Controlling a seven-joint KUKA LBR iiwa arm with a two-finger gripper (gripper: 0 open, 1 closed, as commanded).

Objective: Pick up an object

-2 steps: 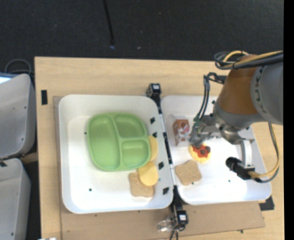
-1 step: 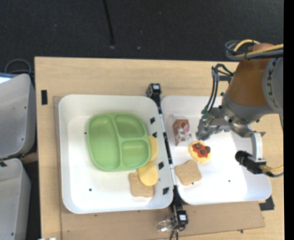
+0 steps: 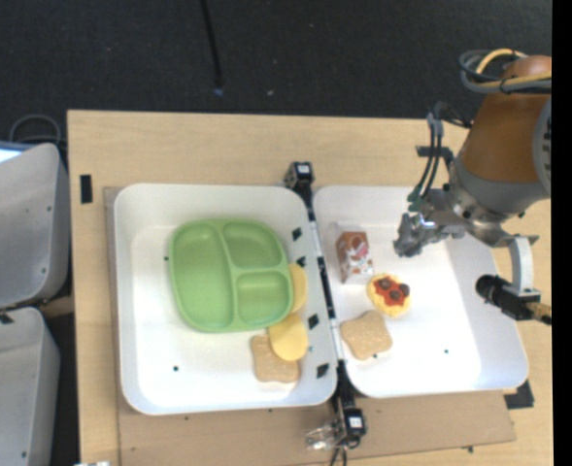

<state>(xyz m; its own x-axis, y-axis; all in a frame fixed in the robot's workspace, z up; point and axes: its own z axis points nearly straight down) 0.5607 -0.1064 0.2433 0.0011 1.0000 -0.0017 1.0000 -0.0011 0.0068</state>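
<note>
Gripper hanging over the right bin, nearest items lying to its lower left

While the grey arm with its orange band is reaching in from the right edge of the frame, the two-finger gripper (image 3: 414, 233) is hovering above the right white bin (image 3: 480, 357), toward its upper middle. Whether its tips are spread or pressed together is not showing clearly, and nothing is appearing between them.

Closest to it, the small round yellow tart with red topping (image 3: 389, 295) is lying just below and slightly left. The small brown and white packet (image 3: 353, 253) is sitting to the gripper's left, its long axis running roughly up and down the frame. The tan toast-shaped slice (image 3: 366, 335) is lying further down-left, near the divider.

Across in the left white bin (image 3: 140, 377), the green sectioned plastic tray (image 3: 231, 275) is lying flat, with a yellow rounded piece (image 3: 289, 340) and another tan slice (image 3: 269, 365) touching at its lower right corner. Nothing seems to be blocking a descent onto the tart, though tart and packet are lying near each other
</note>
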